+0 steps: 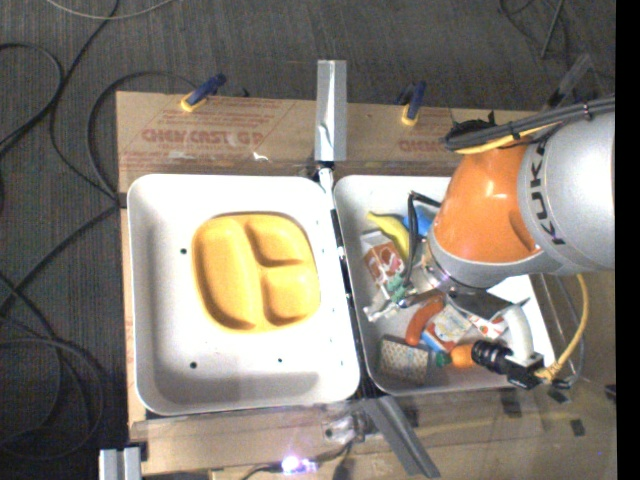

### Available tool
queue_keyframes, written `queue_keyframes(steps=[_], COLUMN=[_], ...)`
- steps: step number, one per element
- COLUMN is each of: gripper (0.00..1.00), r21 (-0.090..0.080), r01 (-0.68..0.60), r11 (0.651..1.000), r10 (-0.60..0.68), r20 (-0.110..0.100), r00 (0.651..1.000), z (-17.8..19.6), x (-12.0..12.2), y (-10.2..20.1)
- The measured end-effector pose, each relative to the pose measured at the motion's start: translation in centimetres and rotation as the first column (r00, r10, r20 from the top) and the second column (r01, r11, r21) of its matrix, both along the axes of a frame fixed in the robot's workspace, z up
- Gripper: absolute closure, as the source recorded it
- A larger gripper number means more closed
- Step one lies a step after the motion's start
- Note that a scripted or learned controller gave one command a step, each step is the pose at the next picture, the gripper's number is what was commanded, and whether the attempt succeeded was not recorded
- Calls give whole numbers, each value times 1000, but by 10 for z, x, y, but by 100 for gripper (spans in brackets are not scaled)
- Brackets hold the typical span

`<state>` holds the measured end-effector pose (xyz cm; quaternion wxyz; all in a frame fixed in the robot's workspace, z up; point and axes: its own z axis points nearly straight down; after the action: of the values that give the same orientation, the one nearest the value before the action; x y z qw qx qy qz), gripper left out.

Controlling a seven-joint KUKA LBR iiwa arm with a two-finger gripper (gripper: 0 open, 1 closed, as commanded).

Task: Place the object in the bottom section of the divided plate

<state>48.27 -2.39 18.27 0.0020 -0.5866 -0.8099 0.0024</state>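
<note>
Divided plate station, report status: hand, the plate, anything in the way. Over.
Arm over right bin, hand hidden beneath it. Yellow divided plate in left bin, nothing on it. Right bin cluttered: banana, orange piece, other items.

The grey arm [575, 193] bears black letters reading "KUK", its brand cut off at the edge. Faded red print on the cardboard sheet [215, 133] behind the bins is too blurred to read.

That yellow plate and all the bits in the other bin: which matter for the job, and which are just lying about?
Job:
- divided plate in left bin
- arm over right bin
- jumble of objects to pick from

Lying about:
- clamps
- cables on floor
- cardboard
</note>
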Motion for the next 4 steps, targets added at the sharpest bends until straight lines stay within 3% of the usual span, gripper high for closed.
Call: queue_keyframes(steps=[1, 2, 3, 4], gripper=[100, 100, 100, 100], r21=[1, 0, -2, -7], r01=[-1, 30, 162, 253], r11=[1000, 1000, 987, 967], r10=[1, -30, -162, -253], r20=[-5, -2, -2, 2], r00=[1000, 1000, 987, 967], z=[7, -1, 6, 18], x=[0, -1, 7, 80], y=[1, 89, 131, 219])
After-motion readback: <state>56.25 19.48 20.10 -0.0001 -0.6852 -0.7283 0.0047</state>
